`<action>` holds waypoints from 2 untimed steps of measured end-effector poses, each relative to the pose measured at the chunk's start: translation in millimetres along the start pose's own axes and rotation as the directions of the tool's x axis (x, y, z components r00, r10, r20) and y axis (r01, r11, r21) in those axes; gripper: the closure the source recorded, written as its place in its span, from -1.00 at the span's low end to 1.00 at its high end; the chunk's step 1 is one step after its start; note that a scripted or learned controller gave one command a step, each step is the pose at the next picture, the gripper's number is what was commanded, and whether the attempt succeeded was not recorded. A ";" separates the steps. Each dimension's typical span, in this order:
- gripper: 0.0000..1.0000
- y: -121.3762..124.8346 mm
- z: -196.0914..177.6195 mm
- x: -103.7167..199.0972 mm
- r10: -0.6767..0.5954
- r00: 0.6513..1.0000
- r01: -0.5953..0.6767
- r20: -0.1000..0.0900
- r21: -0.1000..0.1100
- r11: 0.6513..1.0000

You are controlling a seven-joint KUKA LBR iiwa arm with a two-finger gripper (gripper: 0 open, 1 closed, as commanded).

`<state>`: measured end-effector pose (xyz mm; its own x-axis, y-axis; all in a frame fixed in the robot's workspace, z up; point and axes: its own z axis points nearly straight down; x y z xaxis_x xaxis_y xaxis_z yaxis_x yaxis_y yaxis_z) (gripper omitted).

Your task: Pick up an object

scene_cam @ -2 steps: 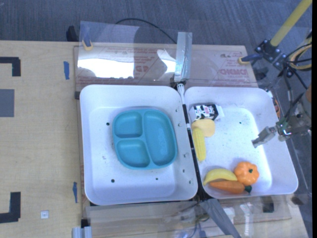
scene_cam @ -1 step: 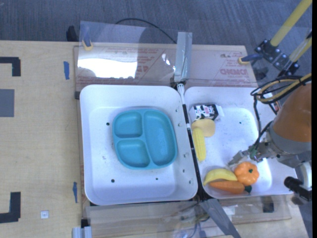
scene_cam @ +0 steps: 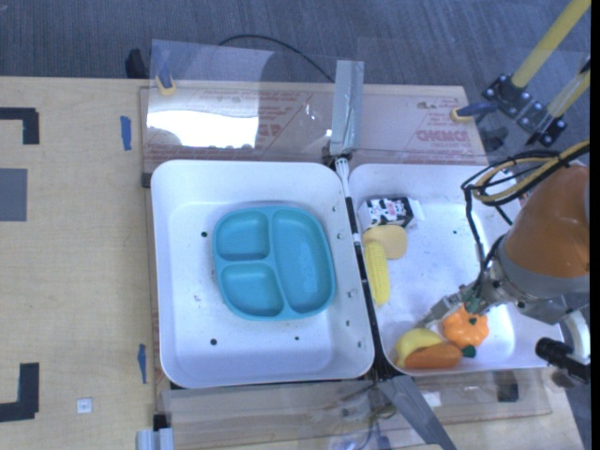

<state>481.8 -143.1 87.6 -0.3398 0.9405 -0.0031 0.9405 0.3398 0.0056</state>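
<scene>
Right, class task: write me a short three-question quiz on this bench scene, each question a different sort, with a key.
1. True or false: the blue divided plate lies in the left bin.
2. Multiple choice: the corn cob lies in the right bin along its A) left wall, B) right wall, C) far wall.
3. Fill in: the gripper is just above the small ____-coloured pumpkin.

Key: 1 true; 2 A; 3 orange.

Hand (scene_cam: pixel 461 309) above orange pumpkin toy (scene_cam: pixel 465 329)
</scene>
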 end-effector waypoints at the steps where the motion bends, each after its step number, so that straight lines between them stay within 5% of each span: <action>1: -1.00 -18.4 -39.6 -57.0 -0.189 0.982 0.189 0.002 0.001 0.982; 2: -1.00 -15.7 -10.7 -36.2 -0.028 1.000 0.028 -0.007 0.007 1.000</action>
<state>479.3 -182.5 98.3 -0.3658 0.9307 0.0036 0.9307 0.3658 -0.0019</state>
